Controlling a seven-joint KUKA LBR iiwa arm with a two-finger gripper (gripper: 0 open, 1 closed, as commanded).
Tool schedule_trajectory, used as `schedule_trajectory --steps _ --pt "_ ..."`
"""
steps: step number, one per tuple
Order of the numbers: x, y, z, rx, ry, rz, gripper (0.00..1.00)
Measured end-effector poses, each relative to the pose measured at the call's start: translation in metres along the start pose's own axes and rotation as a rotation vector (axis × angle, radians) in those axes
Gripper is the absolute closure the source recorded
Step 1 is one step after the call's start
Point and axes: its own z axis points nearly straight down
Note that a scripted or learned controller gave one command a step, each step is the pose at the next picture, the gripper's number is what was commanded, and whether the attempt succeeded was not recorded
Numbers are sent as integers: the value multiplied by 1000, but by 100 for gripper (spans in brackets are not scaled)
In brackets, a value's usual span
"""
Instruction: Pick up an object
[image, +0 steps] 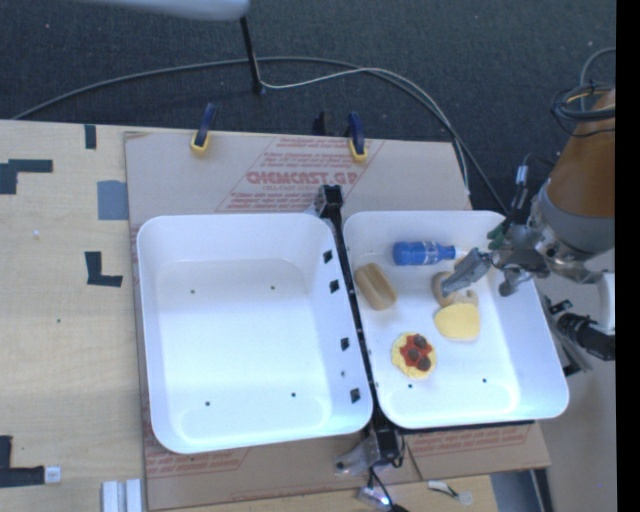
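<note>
The right bin (520, 390) holds a blue bottle (422, 253) lying on its side at the back. A tan bread roll (376, 286) lies near the divider. A pale yellow piece (457, 321) sits mid-bin, and a small yellow tart with red topping (414, 354) is in front of it. A small tan item (442, 291) lies just above the yellow piece. My gripper (487, 277) hangs over the bin's right side, open. Its left finger (463, 271) reaches down next to the tan item, and nothing sits between the fingers.
The left bin (160, 330) stands beside the right one, with a black clipped divider (345, 310) between them. Cardboard (280, 175) lies under both bins, held by two blue-yellow clamps (204, 130). A cable (400, 85) runs behind the bench.
</note>
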Motion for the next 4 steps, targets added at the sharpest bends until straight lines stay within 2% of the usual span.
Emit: schedule_trajectory --steps 1,2,3,4 --pt "40 -1 159 9 2 -1 0" --pt "40 52 176 -1 0 -1 0" --pt "36 102 176 -2 0 -1 0" --pt "36 102 170 3 0 -3 100"
